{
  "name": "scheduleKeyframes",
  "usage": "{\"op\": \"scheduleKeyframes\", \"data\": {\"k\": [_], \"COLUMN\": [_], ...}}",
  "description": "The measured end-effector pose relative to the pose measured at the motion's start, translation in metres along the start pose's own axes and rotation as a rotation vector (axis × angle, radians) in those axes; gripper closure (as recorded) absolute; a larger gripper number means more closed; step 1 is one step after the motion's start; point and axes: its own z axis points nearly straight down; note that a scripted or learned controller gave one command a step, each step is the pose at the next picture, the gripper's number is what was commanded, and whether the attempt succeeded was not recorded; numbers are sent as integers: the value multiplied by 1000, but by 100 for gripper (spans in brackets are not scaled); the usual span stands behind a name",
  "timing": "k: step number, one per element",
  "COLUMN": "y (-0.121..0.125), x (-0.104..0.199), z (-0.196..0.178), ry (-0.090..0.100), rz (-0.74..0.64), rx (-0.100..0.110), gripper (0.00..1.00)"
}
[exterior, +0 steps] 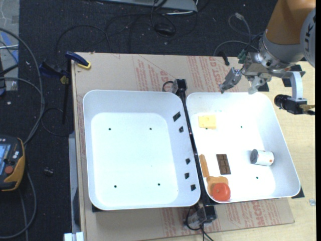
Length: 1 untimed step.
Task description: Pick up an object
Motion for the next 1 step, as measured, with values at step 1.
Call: {"op": "scheduleKeyframes", "data": {"k": [1], "y": [-39], "x": [-20], "z": [166], "ry": [2], "rz": [2], "rx": [13], "gripper": [0]}}
